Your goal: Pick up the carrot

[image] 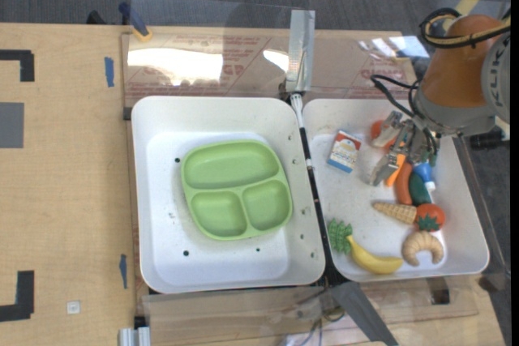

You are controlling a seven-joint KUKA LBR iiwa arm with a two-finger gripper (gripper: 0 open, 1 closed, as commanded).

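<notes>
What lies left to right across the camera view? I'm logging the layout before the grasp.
Green divided plate → leafy green → small carton → banana → gripper above the carrot → croissant.

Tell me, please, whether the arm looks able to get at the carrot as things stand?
Probably yes. The gripper is already down in the right bin right at the carrot, with nothing lying over it. The green toy pressed close beside it could crowd the grasp.
</notes>
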